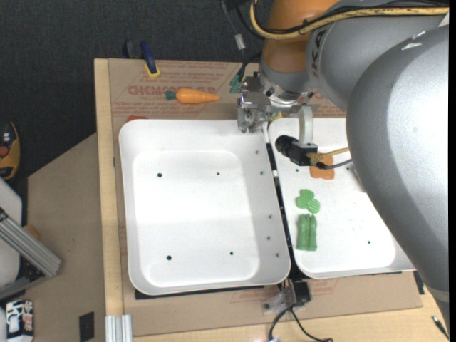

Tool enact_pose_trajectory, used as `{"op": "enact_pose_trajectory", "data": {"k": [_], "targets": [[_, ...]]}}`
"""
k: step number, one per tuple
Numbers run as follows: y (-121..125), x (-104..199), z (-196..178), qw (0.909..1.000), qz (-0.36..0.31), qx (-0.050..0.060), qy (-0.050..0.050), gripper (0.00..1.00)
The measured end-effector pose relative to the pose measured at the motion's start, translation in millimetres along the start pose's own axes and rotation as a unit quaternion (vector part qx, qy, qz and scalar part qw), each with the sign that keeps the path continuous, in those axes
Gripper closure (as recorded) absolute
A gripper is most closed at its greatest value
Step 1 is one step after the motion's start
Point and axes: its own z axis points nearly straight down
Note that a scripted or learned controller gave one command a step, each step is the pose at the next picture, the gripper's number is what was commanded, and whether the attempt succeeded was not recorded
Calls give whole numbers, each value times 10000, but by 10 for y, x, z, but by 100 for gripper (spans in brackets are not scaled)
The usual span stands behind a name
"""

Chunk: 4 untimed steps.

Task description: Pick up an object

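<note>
Two white bins [142, 191] mid-frame, gripper [274, 120] at upper centre over their shared rims, jaw state indiscernible, green pieces [307, 219] in right bin, carrot [194, 96] on bench above.

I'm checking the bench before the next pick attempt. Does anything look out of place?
Yes: a toy carrot lies on the brown board behind the left bin, outside both bins. The green pieces lie inside the right bin.

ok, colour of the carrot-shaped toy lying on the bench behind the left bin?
Orange with a green tip; the carrot-shaped toy shows clearly in the camera view.
</note>
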Motion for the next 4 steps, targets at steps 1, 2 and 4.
{"op": "enact_pose_trajectory", "data": {"k": [1,2,4], "targets": [[4,682,-65,10000,4,-3,2,100],[11,1415,-274,10000,5,-12,5,100],[-352,1301,-6,10000,37,34,-17,100]]}}
